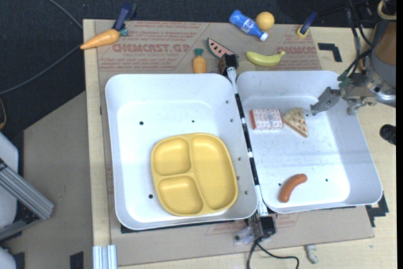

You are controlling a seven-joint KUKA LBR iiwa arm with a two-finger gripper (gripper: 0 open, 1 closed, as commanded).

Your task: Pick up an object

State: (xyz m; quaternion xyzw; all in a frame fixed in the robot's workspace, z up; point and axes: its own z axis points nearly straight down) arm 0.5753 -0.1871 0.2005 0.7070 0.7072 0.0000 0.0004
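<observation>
The right bin point(352, 154) holds three toy foods. A pink and white packet point(266, 118) lies near its left wall, a tan wedge like a pizza slice point(296, 121) lies just to the right of it, and a reddish sausage point(292, 187) rests near the front. My gripper point(335, 104) hangs over the back right part of this bin, a little right of the wedge and apart from it. It is open, with nothing between its fingers point(321, 101).
The left bin point(126, 104) carries a yellow divided plate point(193, 173). Behind the bins on the bench lie a carrot point(99, 40), a watermelon slice point(217, 47), a banana point(264, 58), a blue bottle point(247, 24) and an orange point(265, 19).
</observation>
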